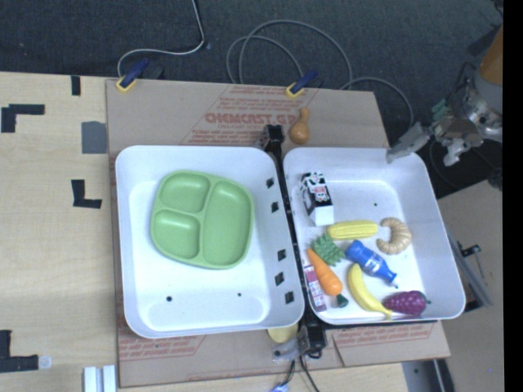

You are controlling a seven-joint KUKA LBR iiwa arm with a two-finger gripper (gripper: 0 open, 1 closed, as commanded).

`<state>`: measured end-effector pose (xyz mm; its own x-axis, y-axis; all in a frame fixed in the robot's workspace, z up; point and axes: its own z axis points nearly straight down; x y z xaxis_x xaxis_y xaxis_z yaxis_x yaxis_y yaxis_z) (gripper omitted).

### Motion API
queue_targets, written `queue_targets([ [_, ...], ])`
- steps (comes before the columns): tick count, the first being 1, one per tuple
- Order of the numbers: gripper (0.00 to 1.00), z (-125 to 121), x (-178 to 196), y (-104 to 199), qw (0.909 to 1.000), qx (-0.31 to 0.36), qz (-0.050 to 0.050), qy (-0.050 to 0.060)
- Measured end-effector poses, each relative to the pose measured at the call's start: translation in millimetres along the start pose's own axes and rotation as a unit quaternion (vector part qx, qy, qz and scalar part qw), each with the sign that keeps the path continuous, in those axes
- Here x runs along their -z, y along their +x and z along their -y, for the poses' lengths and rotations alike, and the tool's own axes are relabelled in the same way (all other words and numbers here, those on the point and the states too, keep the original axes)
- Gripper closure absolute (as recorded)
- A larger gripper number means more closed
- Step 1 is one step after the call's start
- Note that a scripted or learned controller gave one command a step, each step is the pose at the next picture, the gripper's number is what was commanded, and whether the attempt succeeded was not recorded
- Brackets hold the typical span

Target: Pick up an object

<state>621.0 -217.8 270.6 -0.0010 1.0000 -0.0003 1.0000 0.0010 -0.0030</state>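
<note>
The grey two-finger gripper point(452, 141) hangs outside the upper right corner of the shallow white right-hand bin point(437, 219), parked clear of the toys so the camera sees them all; whether it is released or clenched cannot be told. Below and to its left, the pickable objects crowd the bin's lower half: a yellow plastic corn cob point(352, 230), a tan croissant point(395, 235), a blue bottle point(371, 262), a yellow banana point(364, 291), an orange carrot point(327, 275) and purple grapes point(404, 302). Further left, a green divided plate point(201, 220) sits alone in the neighbouring white bin point(131, 243), likely as a drop-off spot.

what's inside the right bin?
Right bin: cow-print carton, corn, croissant, blue bottle, carrot, banana, grapes. Beneath them is hidden.
</note>
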Motion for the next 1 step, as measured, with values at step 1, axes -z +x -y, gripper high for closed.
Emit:
queue_targets([
  [1, 0.0, 33.6, -113.8, 88.3, 1.0, 0.003, -0.004, 0.007],
])
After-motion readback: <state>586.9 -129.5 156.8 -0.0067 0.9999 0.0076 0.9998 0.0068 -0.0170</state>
